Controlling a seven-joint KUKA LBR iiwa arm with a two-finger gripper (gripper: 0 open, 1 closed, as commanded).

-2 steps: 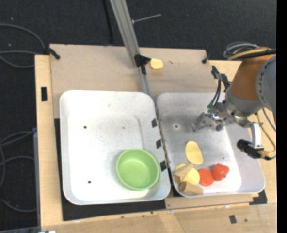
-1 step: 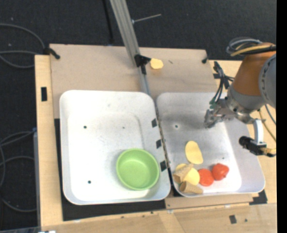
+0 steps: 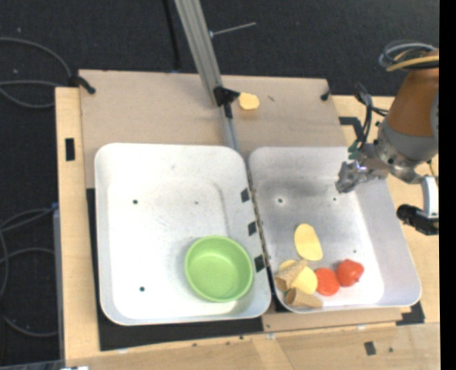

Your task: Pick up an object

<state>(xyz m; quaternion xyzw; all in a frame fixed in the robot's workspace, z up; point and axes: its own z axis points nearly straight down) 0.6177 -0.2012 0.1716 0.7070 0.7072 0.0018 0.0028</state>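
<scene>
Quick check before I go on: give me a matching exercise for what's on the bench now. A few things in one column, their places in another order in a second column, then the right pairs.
Things:
1. green bowl
2. red tomatoes
3. small yellow piece
4. end effector

Places:
A. on the bare board behind the bins, beside the metal pole
B. over the upper right part of the right bin
C. near front corner of the left bin, on its inner side
D. front of the right bin, right of the pale food pieces

Pairs: 1-C, 2-D, 3-A, 4-B
</scene>
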